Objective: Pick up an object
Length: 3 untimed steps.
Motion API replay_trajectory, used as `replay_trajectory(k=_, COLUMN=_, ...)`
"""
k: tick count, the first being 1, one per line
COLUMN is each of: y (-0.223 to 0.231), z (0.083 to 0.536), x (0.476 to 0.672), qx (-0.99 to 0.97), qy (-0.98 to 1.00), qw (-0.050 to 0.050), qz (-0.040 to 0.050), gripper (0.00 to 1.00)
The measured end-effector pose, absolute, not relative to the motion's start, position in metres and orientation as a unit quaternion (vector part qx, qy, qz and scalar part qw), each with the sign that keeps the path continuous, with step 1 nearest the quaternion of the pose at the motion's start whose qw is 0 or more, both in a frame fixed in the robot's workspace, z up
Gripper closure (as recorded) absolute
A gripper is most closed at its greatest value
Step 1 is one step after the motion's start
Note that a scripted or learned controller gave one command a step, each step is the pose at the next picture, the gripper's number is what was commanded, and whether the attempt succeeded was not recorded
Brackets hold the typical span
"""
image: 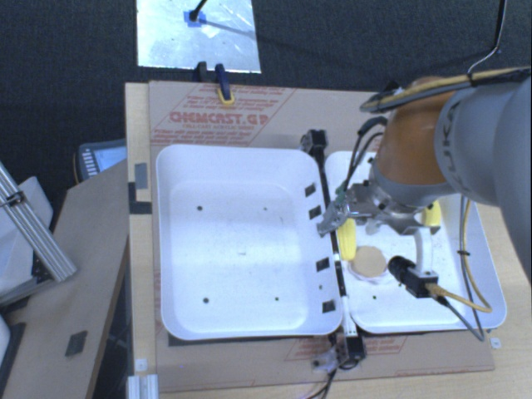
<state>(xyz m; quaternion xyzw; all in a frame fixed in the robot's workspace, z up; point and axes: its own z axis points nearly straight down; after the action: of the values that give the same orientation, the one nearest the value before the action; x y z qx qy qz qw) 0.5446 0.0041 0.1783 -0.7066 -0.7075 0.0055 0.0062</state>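
Closest to us is the big grey arm point(478, 131) with its orange band, reaching over the right bin point(407, 316). Its gripper point(335, 217) hangs low at the left side of that bin, right by the wall where the two bins meet. I cannot tell if the gripper is open or closed, and I see nothing held in it. I think this is the reaching step, with the grab not yet done. Just beside the gripper, on the side nearer us, lies a long yellow thing point(347, 241), close against the bin wall. It looks like the best pick. A round tan thing point(369, 263) sits just beside it, maybe touching. Another yellow thing point(432, 215) peeks out from under the arm, farther right. Next, the gripper would need to come down right over the long yellow thing and close on its thin sides. The bin wall and the black clips point(322, 264) along it are very near, so the gripper could bump them or push the round tan thing. The left bin point(241, 248) sits next door, and both bins rest on brown cardboard point(224, 116).
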Motion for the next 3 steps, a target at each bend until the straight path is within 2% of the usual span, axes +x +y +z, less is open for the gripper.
replay_trajectory(k=1, y=0.003, z=0.198, x=0.550, qx=-0.706, qy=-0.708, qw=-0.001, qz=-0.0010, gripper=1.00)
replay_trajectory(k=2, y=0.014, z=0.372, x=0.535, qx=-0.705, qy=-0.709, qw=-0.007, qz=-0.0080, gripper=1.00)
replay_trajectory(k=3, y=0.088, z=0.417, x=0.509, qx=-0.702, qy=-0.712, qw=-0.001, qz=-0.0044, gripper=1.00)
